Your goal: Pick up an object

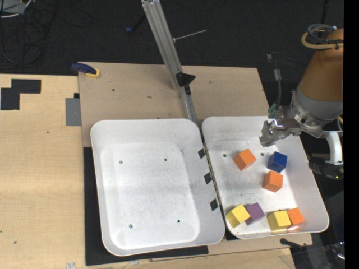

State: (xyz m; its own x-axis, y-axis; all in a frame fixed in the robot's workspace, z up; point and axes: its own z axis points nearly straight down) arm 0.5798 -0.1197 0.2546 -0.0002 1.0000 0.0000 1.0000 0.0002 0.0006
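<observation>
A pale wooden tabletop (39,167) fills the lower and left parts of the frame, with dark rectangular cut-outs near its upper left edge; beyond it the background is dark floor with loose cables.

Nearest the bottom edge, the left bin (148,237) lies in the lower centre and the right bin (314,220) just beside it, the two joined along a seam with small black clips. Along the right bin's bottom rim sit a yellow cube (238,214) touching a purple cube (254,212), and further right a second yellow cube (279,220) touching an orange cube (295,216).

Higher in that bin are another orange cube (273,181), a blue cube (277,161) and a third orange cube (244,159), each apart from the others.

The end effector (271,132) hangs over the bin's upper right, just above the blue cube and up-right of the third orange cube; nothing is seen between its fingers, and whether they are spread or closed cannot be told.

Farther up, a slanted aluminium rail (165,43) rises from the seam, and a blue-and-yellow clamp (85,69) lies at the board's far left corner.
</observation>
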